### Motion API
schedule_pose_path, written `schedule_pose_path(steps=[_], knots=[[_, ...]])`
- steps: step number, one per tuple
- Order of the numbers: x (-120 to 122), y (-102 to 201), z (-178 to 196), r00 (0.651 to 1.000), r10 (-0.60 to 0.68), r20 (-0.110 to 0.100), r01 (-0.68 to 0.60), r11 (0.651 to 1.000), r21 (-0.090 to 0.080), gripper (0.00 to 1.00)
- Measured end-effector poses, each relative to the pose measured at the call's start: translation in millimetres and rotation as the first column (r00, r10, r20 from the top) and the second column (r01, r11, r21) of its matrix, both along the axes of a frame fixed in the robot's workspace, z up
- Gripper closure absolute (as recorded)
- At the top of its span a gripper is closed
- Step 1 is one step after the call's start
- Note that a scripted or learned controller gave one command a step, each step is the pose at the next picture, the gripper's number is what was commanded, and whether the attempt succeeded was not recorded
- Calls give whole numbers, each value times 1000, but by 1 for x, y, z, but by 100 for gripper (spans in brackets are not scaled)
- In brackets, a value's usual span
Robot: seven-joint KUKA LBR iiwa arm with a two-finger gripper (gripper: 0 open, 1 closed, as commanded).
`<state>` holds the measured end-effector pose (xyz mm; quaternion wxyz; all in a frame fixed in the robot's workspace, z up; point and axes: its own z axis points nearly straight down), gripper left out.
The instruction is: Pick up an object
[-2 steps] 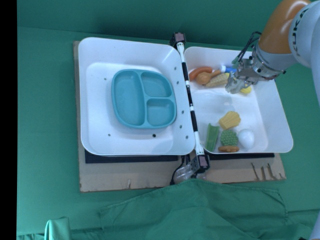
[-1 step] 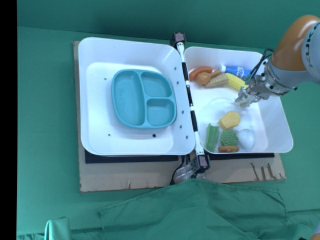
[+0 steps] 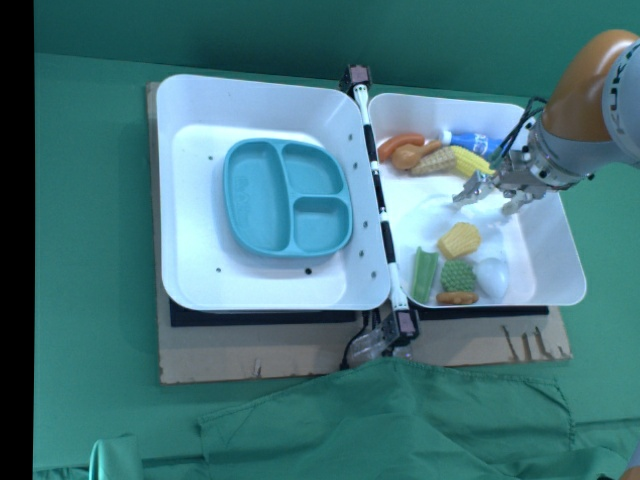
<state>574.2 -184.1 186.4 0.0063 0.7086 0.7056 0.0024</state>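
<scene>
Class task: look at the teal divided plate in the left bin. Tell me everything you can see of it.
The teal divided plate is a rounded-corner rectangle that looks like moulded plastic. Raised ridges split it into three compartments: one large along its left side and two smaller ones on its right. It lies flat and right way up on the floor of the left bin, near the middle, turned slightly askew to the bin's walls. Nothing lies in it or touches it besides the bin floor beneath.

A single fixed camera looks down at a slant from some height, taking in both bins (image 3: 270,98) whole, with the arm (image 3: 590,98) entering from the right edge.
</scene>
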Motion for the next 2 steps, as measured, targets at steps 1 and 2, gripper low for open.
schedule_pose_path(steps=[1, 2], knots=[[69, -4, -2, 1000, 1, 1, -1, 1000, 1, 0], [71, -5, 13, 1000, 0, 10, 0, 1000, -4, 100]])
